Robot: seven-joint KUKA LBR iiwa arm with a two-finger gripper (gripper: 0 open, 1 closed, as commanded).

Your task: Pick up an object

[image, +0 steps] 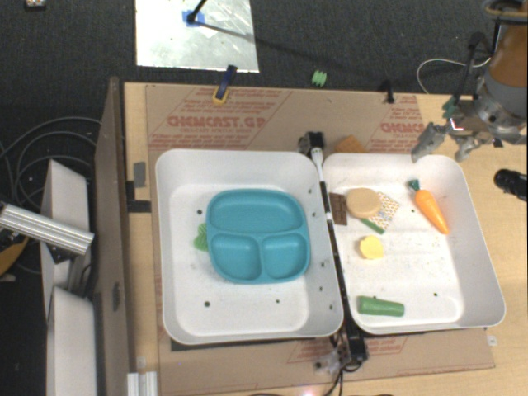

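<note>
Sitting far left of the jaws, in the left bin [177, 221]: a blue divided tray [257, 235] with three compartments, tilted a little, and a small green piece [200, 238] peeking out from under its left edge. Dividing that bin from the right bin [474, 271], a dark clamp strip [330, 221] down the shared rims.

Lying in the right bin, all below and to the left of the jaws: a round tan disc [361, 202] resting on a patterned card [386, 213], touching it; a yellow chunk [372, 248] just below those, apart from them; a green cylinder [380, 306] on its side near the bin's front edge, farthest from the jaws. Closest to the jaws: an orange carrot [431, 208] with its green top pointing up-left, tip slanting down-right, well below them and not between them.

Hovering over the bin's far right corner: jaws [450, 141], spread apart with two grey fingers [426, 141] splayed outward, nothing between them. Above them, the grey wrist with its orange band [509, 60], reaching in from the right. Underneath everything, the cardboard-covered worktop [272, 114].
</note>
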